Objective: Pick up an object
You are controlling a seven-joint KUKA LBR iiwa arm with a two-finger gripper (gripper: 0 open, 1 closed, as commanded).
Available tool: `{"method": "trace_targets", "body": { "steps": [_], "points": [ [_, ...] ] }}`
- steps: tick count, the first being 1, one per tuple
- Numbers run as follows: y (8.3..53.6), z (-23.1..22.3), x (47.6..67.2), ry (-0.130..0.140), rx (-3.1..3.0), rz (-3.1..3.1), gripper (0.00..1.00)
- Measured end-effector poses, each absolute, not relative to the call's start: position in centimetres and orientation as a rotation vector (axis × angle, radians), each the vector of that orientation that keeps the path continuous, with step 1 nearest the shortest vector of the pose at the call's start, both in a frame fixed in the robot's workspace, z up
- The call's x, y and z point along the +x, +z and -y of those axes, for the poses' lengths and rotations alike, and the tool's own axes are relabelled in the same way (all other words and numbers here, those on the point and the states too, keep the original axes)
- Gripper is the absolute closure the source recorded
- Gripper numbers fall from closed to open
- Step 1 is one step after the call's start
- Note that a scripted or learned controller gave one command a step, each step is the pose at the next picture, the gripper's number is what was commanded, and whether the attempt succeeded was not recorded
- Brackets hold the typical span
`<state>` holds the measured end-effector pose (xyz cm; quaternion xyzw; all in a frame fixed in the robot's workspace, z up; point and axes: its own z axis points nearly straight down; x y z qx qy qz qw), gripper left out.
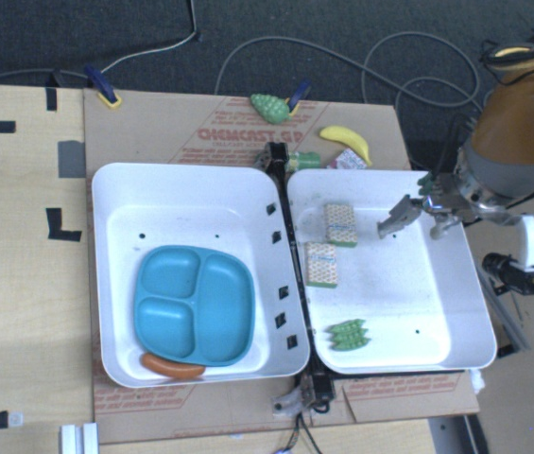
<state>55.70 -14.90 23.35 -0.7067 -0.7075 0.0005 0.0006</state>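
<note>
Your gripper (406, 218) hangs over the right bin's (456, 329) upper right part, near the wall where the arm reaches in. I cannot tell its state (it carries nothing visible). Nearest candidates are two patterned blocks (339, 223) lying flat to its left; a green toy (347, 334) sits lower.

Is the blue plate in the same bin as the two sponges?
No, the blue plate lies in the left bin, the sponges in the right bin.

Two bins (106, 253), two patterned blocks (340, 223), one plate (194, 303)
</note>
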Motion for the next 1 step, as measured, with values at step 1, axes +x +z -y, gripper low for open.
{"method": "trace_targets", "body": {
  "steps": [1],
  "points": [
    [11.23,11.71,61.76,0.005,-2.217,2.220,0.00]
  ]
}}
